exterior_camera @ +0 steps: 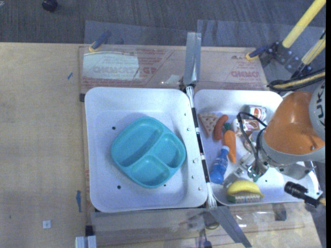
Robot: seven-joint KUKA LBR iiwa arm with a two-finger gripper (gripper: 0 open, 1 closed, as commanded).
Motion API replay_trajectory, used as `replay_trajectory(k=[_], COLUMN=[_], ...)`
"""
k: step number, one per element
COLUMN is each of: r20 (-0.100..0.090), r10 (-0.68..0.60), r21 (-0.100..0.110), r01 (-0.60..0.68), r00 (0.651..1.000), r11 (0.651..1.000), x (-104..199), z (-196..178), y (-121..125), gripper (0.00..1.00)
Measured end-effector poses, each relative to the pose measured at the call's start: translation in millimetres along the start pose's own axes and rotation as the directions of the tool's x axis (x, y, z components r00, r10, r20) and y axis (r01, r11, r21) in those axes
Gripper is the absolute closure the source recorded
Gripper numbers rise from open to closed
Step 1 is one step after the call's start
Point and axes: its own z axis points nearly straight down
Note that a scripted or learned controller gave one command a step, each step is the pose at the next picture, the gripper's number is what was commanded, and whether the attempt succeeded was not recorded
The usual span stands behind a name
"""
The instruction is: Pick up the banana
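The yellow banana [244,188] lies near the front edge of the right bin [297,191], curved side up, with a small dark-tipped end on its left. My gripper [252,169] hangs from the grey and orange arm just behind and above the banana, very close to its top edge. Nothing is seen lifted off the bin floor. The arm's orange wrist hides the bin's right part.
A blue bottle [220,165] lies left of the banana, with a carrot [230,143], a red sausage [221,124], a pizza slice [208,123] and a can [255,112] further back. A thin coloured item [243,197] peeks out under the banana. The left bin [103,107] holds a teal divided plate [148,151].
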Motion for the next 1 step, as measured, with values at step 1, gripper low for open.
replay_trajectory(k=[1], r20=[0.002], r10=[0.003], r21=[-0.004], r01=[-0.003], r00=[1.000], r11=[1.000], x=[-1.2], z=[-11.1], y=[0.4], gripper=[1.00])
